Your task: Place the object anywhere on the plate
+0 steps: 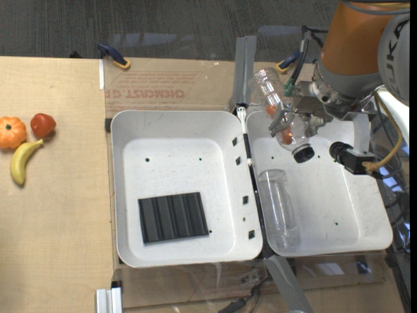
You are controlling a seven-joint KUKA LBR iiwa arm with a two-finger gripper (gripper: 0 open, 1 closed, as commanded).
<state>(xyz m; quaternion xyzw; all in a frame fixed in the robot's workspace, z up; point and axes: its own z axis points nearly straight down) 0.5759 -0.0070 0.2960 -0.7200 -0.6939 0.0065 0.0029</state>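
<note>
- Your gripper (285,124) is clamped on a clear plastic bottle (273,106), lifted over the right bin (365,207) at its 11 o'clock corner.
- Carry it level toward 9 o'clock, then lower gently onto the dark ridged plate (172,217).
- That plate sits in the left bin (130,175) at 6 o'clock.
- A second clear bottle (279,207) lies along the right bin's 9 o'clock wall.

Bright, even overhead light; sharp, faint shadows.

Bench (52,240) with two white bins (124,194), fruit (26,142).
</note>
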